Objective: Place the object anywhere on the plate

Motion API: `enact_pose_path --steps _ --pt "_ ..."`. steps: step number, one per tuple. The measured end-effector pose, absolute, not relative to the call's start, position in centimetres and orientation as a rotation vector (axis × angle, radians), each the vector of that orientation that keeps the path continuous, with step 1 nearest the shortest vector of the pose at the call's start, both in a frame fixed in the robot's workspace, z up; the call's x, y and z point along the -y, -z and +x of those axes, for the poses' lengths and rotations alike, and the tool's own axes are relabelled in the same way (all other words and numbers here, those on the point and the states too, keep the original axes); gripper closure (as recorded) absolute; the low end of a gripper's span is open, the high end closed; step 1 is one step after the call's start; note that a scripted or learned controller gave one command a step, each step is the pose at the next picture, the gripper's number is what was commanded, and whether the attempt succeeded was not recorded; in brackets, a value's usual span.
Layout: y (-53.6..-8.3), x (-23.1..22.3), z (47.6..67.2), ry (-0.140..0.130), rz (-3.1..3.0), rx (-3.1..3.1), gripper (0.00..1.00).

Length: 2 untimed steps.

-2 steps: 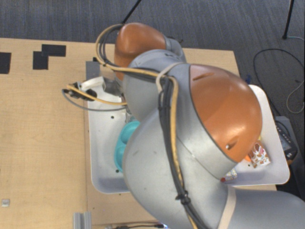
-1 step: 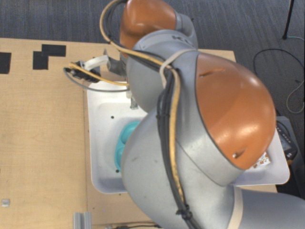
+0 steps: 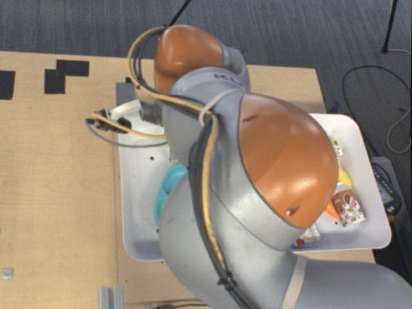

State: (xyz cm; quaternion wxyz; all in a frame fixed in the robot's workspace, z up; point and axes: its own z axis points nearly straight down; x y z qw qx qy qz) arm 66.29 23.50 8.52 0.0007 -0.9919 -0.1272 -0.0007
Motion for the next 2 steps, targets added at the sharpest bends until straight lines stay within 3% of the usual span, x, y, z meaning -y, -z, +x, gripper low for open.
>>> enact_pose_path --steps 2 --pt "-10.7 -23.6 66.4 0.004 -3.111 0.403 1.00"
